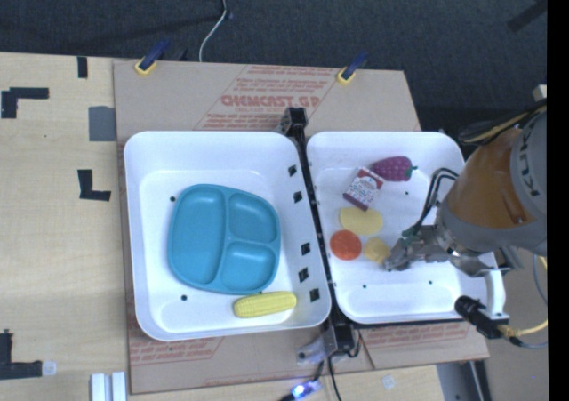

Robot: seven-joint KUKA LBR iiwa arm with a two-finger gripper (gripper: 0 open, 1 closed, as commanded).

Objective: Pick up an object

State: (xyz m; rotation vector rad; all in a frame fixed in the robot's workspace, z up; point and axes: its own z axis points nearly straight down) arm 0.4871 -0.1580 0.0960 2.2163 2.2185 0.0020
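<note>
My gripper (397, 259) reaches into the right bin (418, 301) from the right and sits low, right beside a small yellow piece (377, 250). To its left lie an orange-red round fruit (346, 244) and a yellow flat piece (360, 220). Farther back are a small red and white box (363, 188) and a purple grape bunch (391, 167). I see nothing between the fingers, which are too small and dark to read.
The left bin (142, 177) bears a blue divided plate (223, 236) and a yellow corn cob (264, 304) near its front wall. A black divider (307, 204) with clips runs between the bins. The arm's orange band (489, 186) overhangs the right bin's right rim.
</note>
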